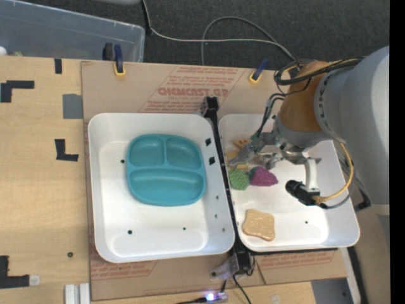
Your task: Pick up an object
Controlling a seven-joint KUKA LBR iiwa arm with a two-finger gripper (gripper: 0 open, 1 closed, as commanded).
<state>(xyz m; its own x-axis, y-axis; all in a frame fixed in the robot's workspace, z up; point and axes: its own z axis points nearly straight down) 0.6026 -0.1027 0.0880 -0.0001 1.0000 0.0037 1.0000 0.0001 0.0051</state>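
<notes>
The hand point(261, 152) hangs low over the right bin point(338, 233), near its left wall; how its grip stands I cannot tell. Just at its 6 o'clock lie a purple toy point(264, 177) and a green toy point(238, 180), touching. A toast slice point(259, 225) lies farther toward 6 o'clock. The left bin point(101, 170) carries a teal divided plate point(166, 170).
</notes>
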